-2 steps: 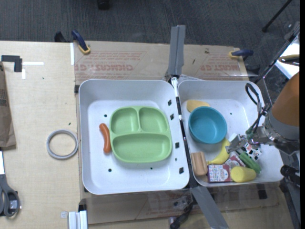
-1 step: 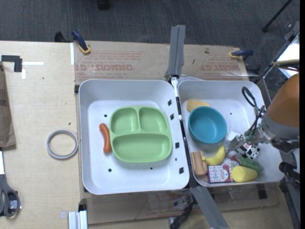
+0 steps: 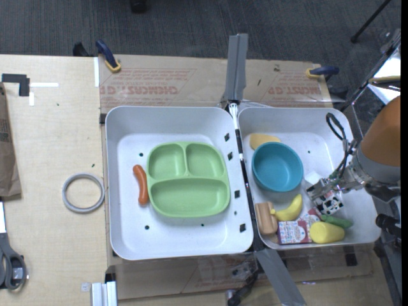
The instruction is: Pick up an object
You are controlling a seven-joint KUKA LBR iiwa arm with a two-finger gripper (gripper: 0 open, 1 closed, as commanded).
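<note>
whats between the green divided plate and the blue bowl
In the camera view, the two bins' adjoining walls run between the green divided plate and the blue bowl; otherwise only bare white bin floor.

Grey arm (image 3: 373, 164) with an orange band, black cable looped beside the wrist.

Green tray (image 3: 189, 187), orange sausage (image 3: 141, 184), blue bowl (image 3: 277, 167), yellow banana (image 3: 290, 208), white bins (image 3: 121, 171), black-and-white spotted toy (image 3: 329, 204).

Arm (image 3: 382, 146) reaching in from right, hand (image 3: 325, 193) low, pointing left.
</note>
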